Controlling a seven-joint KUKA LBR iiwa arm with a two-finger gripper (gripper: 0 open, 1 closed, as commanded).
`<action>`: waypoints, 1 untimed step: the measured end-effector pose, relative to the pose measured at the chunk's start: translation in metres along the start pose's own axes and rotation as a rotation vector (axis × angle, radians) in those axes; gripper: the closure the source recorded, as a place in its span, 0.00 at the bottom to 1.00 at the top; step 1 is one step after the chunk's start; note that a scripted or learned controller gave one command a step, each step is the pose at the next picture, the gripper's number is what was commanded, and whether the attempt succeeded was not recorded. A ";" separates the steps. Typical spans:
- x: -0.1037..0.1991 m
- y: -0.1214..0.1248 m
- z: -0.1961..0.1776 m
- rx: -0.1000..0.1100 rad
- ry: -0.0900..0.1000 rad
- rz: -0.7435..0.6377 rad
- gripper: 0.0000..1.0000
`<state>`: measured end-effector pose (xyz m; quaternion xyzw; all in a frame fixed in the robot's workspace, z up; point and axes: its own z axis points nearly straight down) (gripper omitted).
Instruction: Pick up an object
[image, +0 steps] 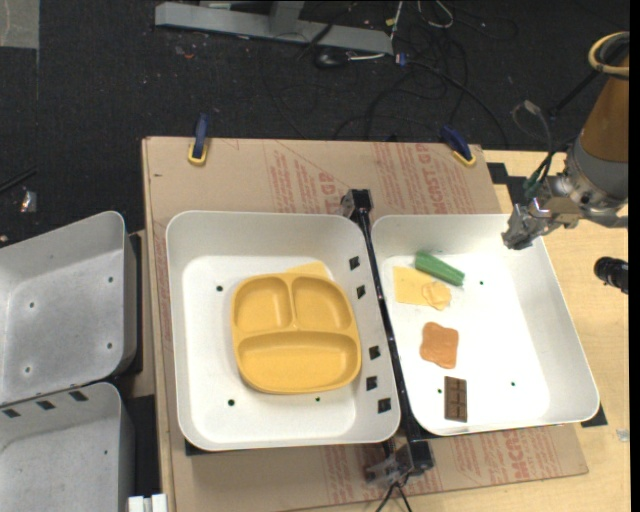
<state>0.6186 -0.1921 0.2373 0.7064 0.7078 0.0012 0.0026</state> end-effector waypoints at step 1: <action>0.000 0.002 -0.054 -0.002 -0.001 -0.001 1.00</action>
